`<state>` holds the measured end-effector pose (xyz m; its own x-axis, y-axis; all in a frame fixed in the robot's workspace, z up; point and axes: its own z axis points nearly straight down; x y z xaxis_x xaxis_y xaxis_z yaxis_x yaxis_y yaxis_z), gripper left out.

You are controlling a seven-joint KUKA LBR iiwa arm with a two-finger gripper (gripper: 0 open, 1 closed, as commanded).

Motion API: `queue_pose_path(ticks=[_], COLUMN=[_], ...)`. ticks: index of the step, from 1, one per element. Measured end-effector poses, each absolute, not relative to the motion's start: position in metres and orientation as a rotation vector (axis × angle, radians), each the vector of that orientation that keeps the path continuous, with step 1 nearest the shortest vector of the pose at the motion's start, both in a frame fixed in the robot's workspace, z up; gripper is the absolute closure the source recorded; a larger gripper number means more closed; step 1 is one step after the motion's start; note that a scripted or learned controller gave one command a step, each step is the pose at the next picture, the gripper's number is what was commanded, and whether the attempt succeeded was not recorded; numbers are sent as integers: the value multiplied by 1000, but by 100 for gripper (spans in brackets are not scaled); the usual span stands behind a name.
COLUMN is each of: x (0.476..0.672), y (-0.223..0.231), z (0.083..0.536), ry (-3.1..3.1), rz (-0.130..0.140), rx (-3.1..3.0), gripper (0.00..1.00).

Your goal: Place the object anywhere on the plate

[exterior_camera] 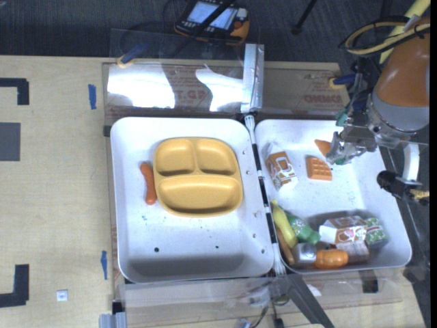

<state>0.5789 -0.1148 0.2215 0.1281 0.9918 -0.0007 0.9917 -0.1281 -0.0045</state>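
A handheld controller (210,19) lies on the dark floor beyond the bench, blue tape (92,96) on the wood.

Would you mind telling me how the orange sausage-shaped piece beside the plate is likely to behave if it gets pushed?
The orange sausage looks round and smooth, so it would probably roll or slide on the left bin. It lies alongside the yellow plate, which may stop it rolling right. It seems small, likely a light toy.

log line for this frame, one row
gripper: over right bin, beside waffle | plate: left bin, bare | placed: no
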Motion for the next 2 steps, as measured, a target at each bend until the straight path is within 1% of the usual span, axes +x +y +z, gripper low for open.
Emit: queue_pose_path(ticks=[1, 2], x=[547, 568], y=[-47, 20], z=[204, 230], ry=[-2191, -1927], rz=[3, -1], rx=[-2247, -2483], gripper=[100, 100])
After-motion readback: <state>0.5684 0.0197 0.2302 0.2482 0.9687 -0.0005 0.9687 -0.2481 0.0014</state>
